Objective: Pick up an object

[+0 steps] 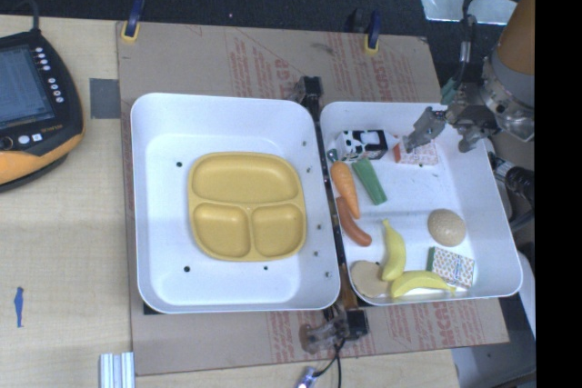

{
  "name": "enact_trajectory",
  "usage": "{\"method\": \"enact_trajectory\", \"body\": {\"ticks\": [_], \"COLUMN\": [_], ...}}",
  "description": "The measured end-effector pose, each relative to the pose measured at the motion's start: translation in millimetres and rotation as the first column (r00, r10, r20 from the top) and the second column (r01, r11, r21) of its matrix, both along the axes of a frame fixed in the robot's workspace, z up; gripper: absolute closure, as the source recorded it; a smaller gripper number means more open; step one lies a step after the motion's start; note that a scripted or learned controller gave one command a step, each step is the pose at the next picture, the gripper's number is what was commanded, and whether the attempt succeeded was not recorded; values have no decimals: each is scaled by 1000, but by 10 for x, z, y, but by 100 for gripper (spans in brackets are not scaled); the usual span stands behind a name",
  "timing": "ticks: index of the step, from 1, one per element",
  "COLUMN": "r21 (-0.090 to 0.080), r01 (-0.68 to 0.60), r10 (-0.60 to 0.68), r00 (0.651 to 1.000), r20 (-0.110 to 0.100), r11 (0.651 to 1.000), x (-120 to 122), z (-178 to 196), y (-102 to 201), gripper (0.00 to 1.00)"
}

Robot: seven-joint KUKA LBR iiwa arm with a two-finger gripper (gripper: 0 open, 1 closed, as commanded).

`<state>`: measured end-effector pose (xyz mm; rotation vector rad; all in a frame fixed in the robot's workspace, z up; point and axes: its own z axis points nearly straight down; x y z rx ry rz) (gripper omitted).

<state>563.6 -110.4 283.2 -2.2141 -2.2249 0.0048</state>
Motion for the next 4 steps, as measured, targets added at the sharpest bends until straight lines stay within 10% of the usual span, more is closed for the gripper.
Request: {"method": "enact_trajectory", "body": {"ticks": [2,3,4], "r21": [1,1,0], "r01": [0,-1,-5], "r10": [0,1,5], "r00": [1000,1000,1000], "r20": [-1,-1,-2], "r11": [1000,1000,1000], "x": [-544,-809,-802], "z": [-1921,-1918,-1817], "y": [59,-15,-25], "gripper": [0,0,100]}}
